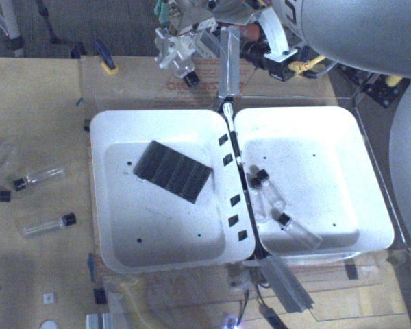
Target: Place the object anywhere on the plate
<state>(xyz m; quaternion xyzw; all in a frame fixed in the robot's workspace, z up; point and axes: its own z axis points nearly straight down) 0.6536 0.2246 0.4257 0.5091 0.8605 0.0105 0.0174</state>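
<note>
The plate (173,171) is a dark ribbed rectangle lying at a slant in the left bin (103,184). My gripper (180,62) hangs high above the bench beyond the left bin's far edge, well clear of the plate. It is shut on a small clear vial (189,77), whose black cap sticks out below the fingers. Two more clear vials with black caps lie in the right bin (370,184), one (260,180) near the divider and one (288,222) toward the front.
Several loose vials (44,223) lie on the wooden bench left of the bins. A blue clip (107,63) sits at the far bench edge. The arm's grey body (356,19) fills the upper right, above the right bin.
</note>
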